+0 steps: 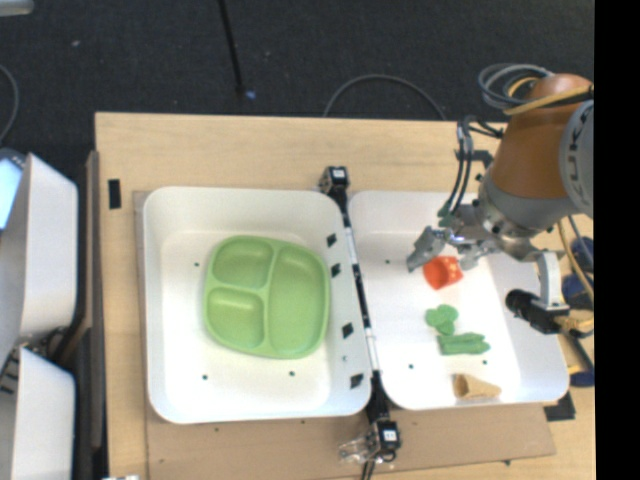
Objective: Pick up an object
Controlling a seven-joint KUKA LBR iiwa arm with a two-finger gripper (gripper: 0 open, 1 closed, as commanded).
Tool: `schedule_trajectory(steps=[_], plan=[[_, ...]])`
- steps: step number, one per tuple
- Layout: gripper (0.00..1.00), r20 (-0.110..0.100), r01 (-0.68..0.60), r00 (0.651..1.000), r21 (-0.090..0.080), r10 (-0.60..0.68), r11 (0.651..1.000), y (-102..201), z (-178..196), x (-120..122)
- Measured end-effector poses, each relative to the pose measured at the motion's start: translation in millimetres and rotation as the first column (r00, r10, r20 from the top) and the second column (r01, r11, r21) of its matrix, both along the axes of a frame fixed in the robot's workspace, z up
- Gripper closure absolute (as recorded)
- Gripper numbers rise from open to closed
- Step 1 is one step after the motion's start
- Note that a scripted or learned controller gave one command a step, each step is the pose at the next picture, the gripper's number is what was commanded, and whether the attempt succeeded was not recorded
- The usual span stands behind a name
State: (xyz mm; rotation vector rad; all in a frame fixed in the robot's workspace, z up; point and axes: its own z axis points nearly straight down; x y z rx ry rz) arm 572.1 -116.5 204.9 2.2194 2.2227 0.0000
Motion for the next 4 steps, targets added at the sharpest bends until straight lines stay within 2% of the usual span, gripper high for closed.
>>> schedule_trajectory(steps=[1,2,3,4], plan=[[0.0,-0.005,0.003,1.0,-0.001,-0.003,1.0,-5,-63,0],[0.0,-0.002,0.005,1.0,-0.001,-0.005,1.0,-6,-106,0],[1.0,0.003,0.01,1.0,0.0,-0.01,1.0,-7,-93,1],[1.0,0.005,-0.001,1.0,-0.001,0.001,1.0,-4,-45,10]])
